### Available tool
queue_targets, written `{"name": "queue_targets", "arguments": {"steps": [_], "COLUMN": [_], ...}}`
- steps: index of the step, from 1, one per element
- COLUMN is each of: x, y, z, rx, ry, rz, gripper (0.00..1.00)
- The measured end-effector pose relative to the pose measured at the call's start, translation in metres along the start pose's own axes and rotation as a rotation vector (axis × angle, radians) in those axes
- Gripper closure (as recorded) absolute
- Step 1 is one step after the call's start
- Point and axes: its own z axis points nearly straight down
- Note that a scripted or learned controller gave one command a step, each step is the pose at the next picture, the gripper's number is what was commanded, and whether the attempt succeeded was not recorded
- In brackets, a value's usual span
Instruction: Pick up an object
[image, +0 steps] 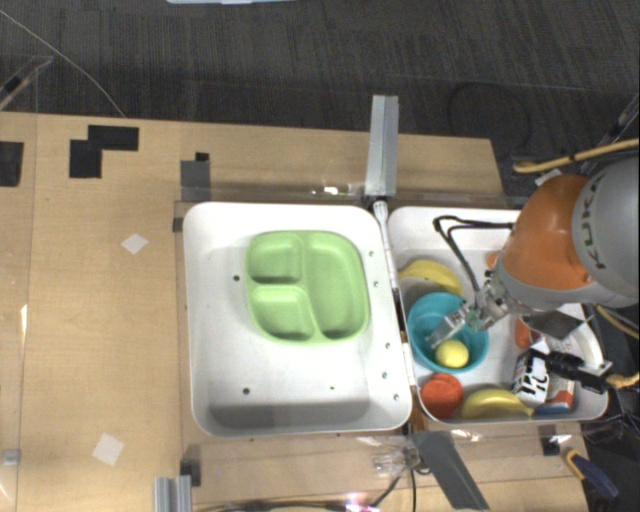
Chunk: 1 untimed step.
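I see the jaws low in the right bin, over a round teal bowl with a smooth yellow lemon-like ball inside; I cannot tell their spread or whether they grip anything. A curved yellow banana lies above the bowl, long axis left-right, partly hidden by the arm. The left bin holds a glossy green divided tray.

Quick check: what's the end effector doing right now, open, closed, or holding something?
End effector: over the round teal bowl in the right white bin; open or closed cannot be told, and nothing visibly held.
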Motion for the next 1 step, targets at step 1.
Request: {"name": "queue_targets", "arguments": {"steps": [1], "x": [0.0045], "y": [-0.0116], "z": [-0.0003], "rx": [-0.003], "ry": [0.004], "rz": [0.02], "gripper": [0.0]}}
